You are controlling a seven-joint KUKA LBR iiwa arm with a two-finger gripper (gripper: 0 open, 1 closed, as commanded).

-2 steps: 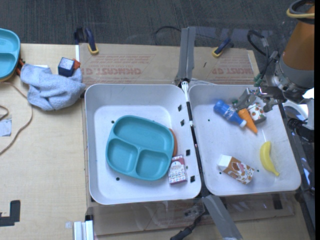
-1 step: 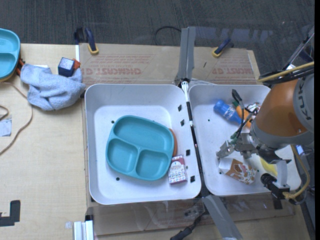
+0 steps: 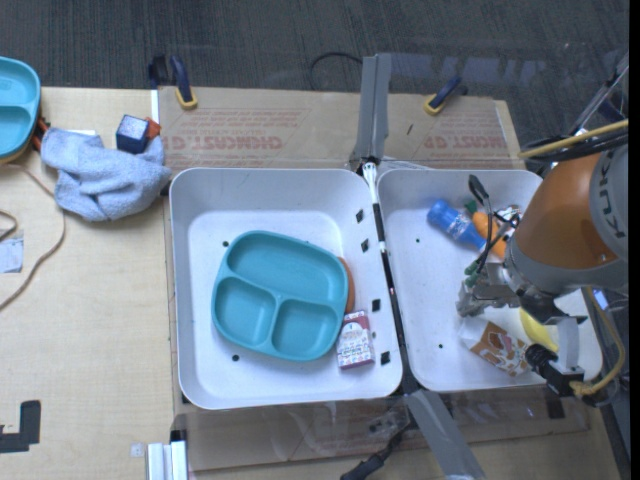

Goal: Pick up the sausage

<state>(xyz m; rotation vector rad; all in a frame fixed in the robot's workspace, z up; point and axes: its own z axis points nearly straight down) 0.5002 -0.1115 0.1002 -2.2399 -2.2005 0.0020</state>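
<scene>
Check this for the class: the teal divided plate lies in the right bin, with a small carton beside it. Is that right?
Not quite. The camera view shows the teal divided plate in the left bin, not the right one. The small carton does lie beside it.

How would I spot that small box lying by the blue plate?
Find the left white bin, which holds a teal divided plate. At the plate's lower right corner lies the small carton. It is the red-and-white printed thing there, flat and rectangular.
</scene>
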